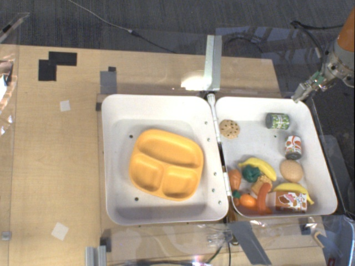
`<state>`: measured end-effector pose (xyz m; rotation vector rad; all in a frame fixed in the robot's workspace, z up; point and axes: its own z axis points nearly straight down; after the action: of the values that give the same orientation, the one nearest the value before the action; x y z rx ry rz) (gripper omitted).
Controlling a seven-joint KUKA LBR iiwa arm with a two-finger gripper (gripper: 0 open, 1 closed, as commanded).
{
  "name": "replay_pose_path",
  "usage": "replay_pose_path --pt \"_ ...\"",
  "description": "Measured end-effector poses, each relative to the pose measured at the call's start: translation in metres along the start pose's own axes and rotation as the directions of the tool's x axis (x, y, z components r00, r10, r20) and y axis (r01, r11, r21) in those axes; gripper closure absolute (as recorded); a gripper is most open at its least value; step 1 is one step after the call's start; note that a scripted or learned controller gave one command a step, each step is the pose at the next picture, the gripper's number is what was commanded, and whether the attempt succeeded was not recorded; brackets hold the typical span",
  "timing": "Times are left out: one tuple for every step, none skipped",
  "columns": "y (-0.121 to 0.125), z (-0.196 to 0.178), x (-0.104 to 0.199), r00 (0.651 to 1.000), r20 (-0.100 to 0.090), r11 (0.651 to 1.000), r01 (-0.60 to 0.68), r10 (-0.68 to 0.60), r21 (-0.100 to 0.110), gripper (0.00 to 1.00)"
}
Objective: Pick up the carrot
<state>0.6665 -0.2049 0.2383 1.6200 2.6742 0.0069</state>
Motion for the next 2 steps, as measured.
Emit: replay_pose_path --pt "0.003 0.053 -0.001 0.986 -0.005 0.986 -0.166 0.166 0.008 1.0" --pt "0.004 0.007 -0.003 0.986 -0.001 0.986 -0.168 0.168 0.002 1.0"
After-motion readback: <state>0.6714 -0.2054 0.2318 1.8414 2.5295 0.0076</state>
